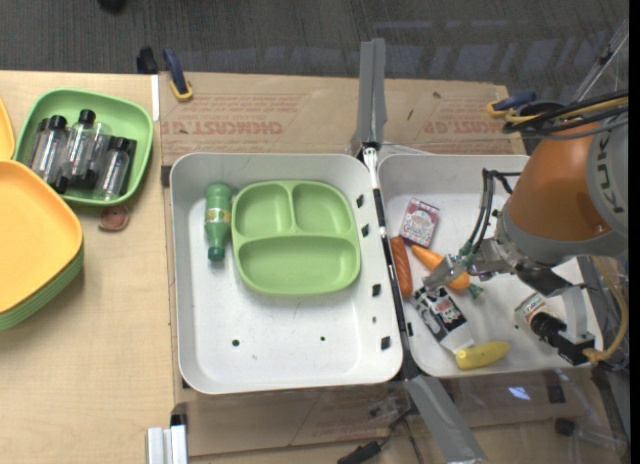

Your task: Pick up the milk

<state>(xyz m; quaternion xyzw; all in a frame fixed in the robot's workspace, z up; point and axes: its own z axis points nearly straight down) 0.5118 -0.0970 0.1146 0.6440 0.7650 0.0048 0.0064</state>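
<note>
While the grey two-finger gripper [462, 270] hovers low in the right white bin [500, 167], the small black-and-white milk carton [441, 310] lies just below it, not between its fingers. How wide the pincer stands I cannot tell. Reaching step; next, descend squarely over the carton.

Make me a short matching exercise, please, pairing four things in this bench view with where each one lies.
Things:
1. green bottle
2. divided green plate
3. banana
4. small bottles

Places:
A. near the front edge of the right bin
B. in a green tray on the table, left of both bins
C. middle of the left bin
D. left bin, along the plate's left side

Pairs: 1-D, 2-C, 3-A, 4-B
</note>
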